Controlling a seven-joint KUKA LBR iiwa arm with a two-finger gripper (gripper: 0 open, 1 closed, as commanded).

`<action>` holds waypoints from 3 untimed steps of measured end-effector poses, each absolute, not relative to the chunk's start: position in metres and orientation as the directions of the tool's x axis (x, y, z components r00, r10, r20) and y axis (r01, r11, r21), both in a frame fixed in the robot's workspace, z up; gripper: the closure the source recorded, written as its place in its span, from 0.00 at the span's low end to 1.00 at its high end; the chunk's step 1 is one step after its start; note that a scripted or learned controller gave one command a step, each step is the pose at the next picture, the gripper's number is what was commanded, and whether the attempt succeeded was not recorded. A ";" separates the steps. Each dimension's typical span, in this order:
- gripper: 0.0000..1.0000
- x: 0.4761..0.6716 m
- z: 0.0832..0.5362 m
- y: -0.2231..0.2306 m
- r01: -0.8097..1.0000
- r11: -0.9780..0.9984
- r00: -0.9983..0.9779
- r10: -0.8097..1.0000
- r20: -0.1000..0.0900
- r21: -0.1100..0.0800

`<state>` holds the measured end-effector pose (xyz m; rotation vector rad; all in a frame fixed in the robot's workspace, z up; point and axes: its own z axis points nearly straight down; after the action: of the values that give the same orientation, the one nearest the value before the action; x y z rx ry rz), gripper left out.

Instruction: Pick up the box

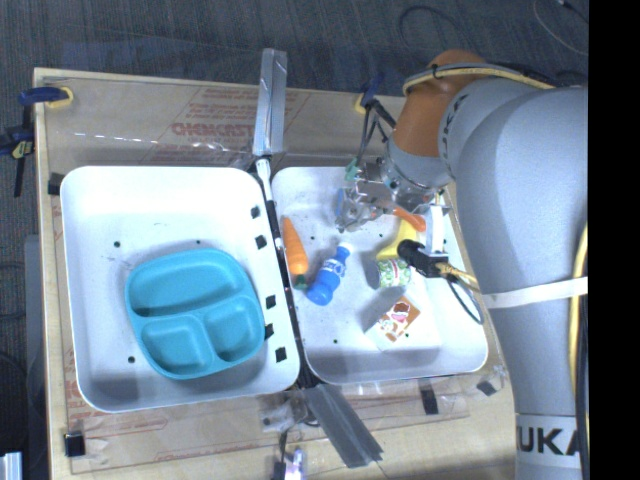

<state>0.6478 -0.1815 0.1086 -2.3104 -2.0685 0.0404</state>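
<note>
Camera view, looking down at a slant: a desk (150, 128) covered with printed sheeting is carrying two shallow white bins side by side. The left bin (90, 208) is holding a blue divided tray (195, 313) with three compartments, lying toward the near side. The right bin (330, 353) is holding several loose items: an orange carrot (293, 246) lying along the left wall; a blue bottle with a white cap (328, 275) lying tilted just right of the carrot; a green and yellow can-like item (393, 272) toward the right side; a yellow item (411, 227) and an orange item (409, 217) at the far right, partly covered by the arm; and the box (397, 320), a small white carton with a red printed figure, lying flat and tilted near the front right of this bin, well apart from the pincer and touching nothing else. The grey arm (520, 198) with its orange band (440, 93) is reaching in from the right. The pincer (356, 206) is hanging over the far part of the right bin; how far it is parted cannot be told, and nothing is visibly between its tips.
</note>
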 end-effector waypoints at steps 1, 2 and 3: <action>1.00 0.646 0.197 -0.111 0.996 -0.084 0.084 0.996 0.000 -0.001; 1.00 0.657 0.182 -0.119 0.981 -0.196 0.196 0.981 -0.001 -0.001; 0.00 0.657 0.182 -0.119 0.981 -0.197 0.197 0.981 -0.001 -0.001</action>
<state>0.6572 -0.1191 0.1822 -2.4298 -1.9912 0.0015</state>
